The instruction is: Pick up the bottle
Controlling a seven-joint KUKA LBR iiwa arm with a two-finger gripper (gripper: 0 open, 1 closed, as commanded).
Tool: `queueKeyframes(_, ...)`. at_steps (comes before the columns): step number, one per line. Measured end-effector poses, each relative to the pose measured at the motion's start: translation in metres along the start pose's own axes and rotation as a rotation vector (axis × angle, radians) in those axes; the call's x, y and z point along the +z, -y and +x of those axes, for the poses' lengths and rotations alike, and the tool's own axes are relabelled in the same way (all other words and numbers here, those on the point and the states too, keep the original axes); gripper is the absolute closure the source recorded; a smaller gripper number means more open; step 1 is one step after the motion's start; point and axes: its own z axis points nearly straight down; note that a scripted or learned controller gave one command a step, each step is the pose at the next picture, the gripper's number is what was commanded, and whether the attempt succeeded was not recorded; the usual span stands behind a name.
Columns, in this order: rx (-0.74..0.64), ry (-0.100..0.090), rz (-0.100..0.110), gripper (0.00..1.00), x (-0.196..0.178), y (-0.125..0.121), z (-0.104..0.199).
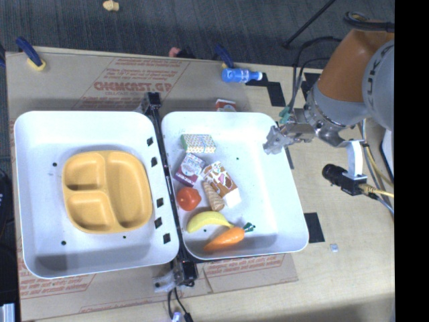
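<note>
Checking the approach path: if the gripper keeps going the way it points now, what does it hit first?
The gripper points left and down over the right bin's rim. Going on, it would likely meet bare bin floor first, short of the green box. Depth is unclear.

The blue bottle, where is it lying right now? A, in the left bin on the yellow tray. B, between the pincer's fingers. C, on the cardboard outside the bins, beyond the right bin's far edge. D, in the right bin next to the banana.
C: the blue bottle lies on its side on the cardboard, past the far rim of the right bin, apart from the pincer.
</note>
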Motion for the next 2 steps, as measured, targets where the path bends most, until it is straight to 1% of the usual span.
queueKeyframes(1, -0.030, 0.001, -0.001, 1.00, 0.057, 0.047, 0.006)
queueKeyframes(2, -0.227, 0.000, -0.001, 1.00, -0.004, 0.096, 0.061)
